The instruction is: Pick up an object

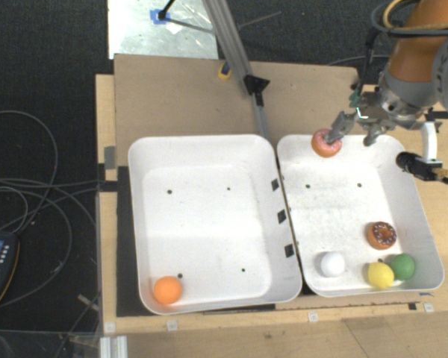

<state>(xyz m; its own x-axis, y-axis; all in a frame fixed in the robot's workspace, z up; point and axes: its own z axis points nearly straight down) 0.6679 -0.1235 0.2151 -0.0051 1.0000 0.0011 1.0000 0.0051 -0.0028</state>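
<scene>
White right bin (414, 200) holds task's thing: pink donut (326, 145) at far rim. Gripper (356, 130) just beside it, fingers apart, one touching donut's right edge, nothing held. Best: centre over donut before closing.

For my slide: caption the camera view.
End effector at a pink donut on the right bin's far rim.

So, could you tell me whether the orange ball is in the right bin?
No, the orange ball lies in the left bin, at its near-left corner.
</scene>
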